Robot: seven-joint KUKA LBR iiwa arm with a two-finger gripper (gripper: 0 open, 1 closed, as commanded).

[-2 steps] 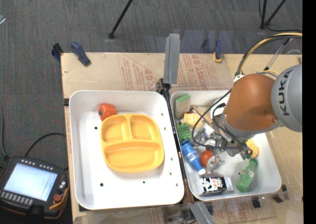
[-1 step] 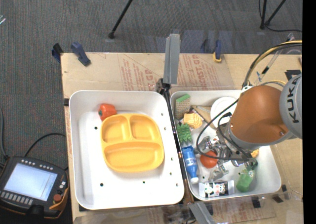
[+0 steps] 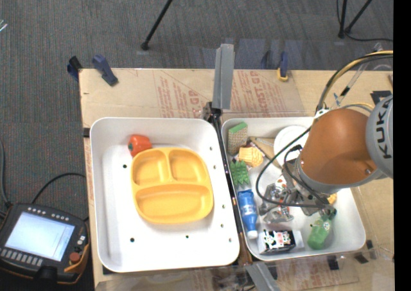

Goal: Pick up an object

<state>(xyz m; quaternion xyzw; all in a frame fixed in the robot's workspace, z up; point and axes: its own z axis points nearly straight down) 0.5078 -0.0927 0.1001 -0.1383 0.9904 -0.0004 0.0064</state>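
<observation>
Down in the right bin [image 3: 357, 222], just beside the blue bottle [image 3: 247, 209], our gripper [image 3: 280, 203] hovers over clutter — we cannot tell its state. Crowded items — milk carton [image 3: 278, 240], green bottle [image 3: 319, 234] — could spoil our grasp.

The right bin [image 3: 357, 229] is where most of the stuff sits. A blue bottle [image 3: 247, 210] with a white cap lies along its left wall, cap toward the near edge. Just beside the cap, a little cow-print carton [image 3: 278, 241] (black and white) lies on its side. A green bottle [image 3: 318, 234] is tilted near the front right corner. Further back: a green sponge [image 3: 237, 133] and a yellow-wrapped item [image 3: 250, 155]. The left bin [image 3: 109, 219] holds a yellow divided tray [image 3: 172, 184], with a red pepper-like toy [image 3: 139, 144] touching its back left corner.
</observation>
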